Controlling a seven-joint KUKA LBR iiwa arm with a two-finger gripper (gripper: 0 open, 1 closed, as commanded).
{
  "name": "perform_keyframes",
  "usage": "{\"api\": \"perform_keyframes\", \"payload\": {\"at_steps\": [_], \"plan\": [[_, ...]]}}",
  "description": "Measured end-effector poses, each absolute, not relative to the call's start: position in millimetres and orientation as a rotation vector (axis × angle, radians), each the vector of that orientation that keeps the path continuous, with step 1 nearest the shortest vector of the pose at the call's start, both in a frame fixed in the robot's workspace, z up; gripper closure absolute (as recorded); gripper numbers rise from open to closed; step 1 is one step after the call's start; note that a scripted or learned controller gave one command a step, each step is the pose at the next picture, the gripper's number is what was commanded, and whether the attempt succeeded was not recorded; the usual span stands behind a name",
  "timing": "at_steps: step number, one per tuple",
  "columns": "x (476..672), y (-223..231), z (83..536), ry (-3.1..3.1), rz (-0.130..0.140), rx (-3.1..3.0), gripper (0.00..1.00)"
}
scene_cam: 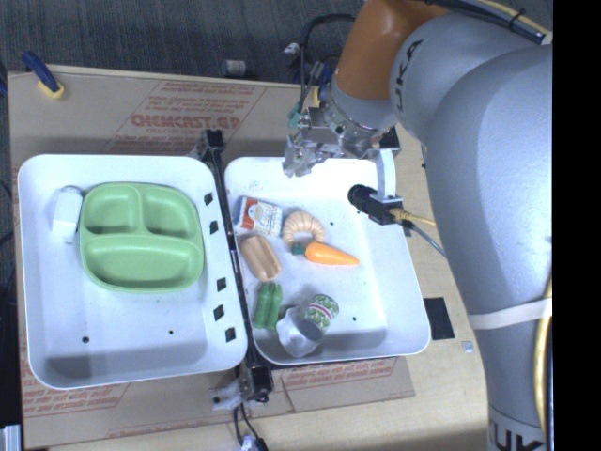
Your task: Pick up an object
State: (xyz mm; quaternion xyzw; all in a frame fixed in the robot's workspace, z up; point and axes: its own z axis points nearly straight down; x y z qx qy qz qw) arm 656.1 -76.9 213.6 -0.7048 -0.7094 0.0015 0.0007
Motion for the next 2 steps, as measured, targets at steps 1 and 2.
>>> {"api": "perform_keyframes", "payload": {"at_steps": [1, 2], "plan": [[568.9, -39, 250, -2.231, 0.003, -2.211, 1.00], [569.2, -39, 260, -2.234, 0.005, -2.208, 1.00]]}}
